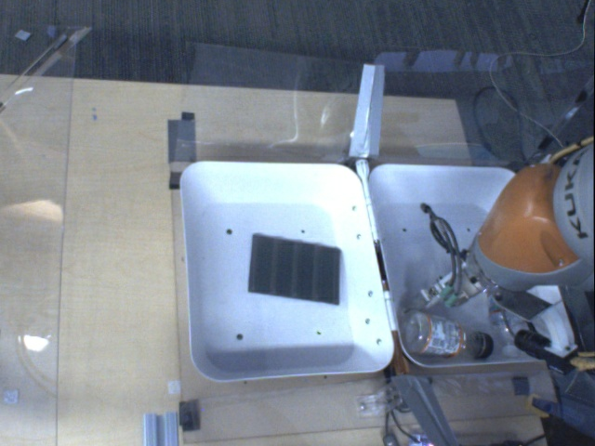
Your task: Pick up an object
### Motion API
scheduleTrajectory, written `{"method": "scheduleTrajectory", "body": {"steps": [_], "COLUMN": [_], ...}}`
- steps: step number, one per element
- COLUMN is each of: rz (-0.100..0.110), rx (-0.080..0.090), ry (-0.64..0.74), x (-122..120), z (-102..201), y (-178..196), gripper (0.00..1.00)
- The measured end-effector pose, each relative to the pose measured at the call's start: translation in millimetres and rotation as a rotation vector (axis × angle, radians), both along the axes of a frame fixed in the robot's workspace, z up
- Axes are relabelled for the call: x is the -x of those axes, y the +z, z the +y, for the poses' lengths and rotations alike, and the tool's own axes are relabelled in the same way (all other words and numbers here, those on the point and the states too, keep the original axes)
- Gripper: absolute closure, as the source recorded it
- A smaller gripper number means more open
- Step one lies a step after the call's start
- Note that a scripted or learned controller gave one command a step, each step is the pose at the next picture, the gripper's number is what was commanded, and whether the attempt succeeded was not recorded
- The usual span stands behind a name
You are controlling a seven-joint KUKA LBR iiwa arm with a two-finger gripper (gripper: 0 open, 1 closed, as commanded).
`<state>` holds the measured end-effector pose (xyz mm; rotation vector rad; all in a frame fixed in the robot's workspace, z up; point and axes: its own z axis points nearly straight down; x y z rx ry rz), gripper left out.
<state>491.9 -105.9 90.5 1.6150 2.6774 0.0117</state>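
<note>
left bin (pixel 209 249): dark ridged mat (pixel 295 268) | right bin (pixel 409 203): clear bottle (pixel 439 334) | hand (pixel 453 289): grip state unclear

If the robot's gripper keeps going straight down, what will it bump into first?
Probably the clear plastic bottle lying in the right bin. The gripper hangs just above it, though depth is hard to judge.

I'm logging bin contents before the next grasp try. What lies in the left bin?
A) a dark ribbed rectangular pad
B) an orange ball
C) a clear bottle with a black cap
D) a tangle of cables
A: the dark pad lies flat near the middle of the left bin, while the clear bottle lies in the right bin near its front edge.
</note>
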Motion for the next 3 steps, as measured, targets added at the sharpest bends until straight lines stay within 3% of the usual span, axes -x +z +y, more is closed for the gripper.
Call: {"method": "scheduleTrajectory", "body": {"steps": [1, 2, 3], "rz": [0.009, 0.010, 0.008], "rx": [-0.002, -0.001, -0.019], "ry": [-0.133, -0.142, -0.165], "x": [-11.6, 3.4, -16.6], "z": [5.9, -57.9, -80.3], "y": [53.5, 60.4, 4.8], "gripper": [0.00, 0.00, 0.00]}}
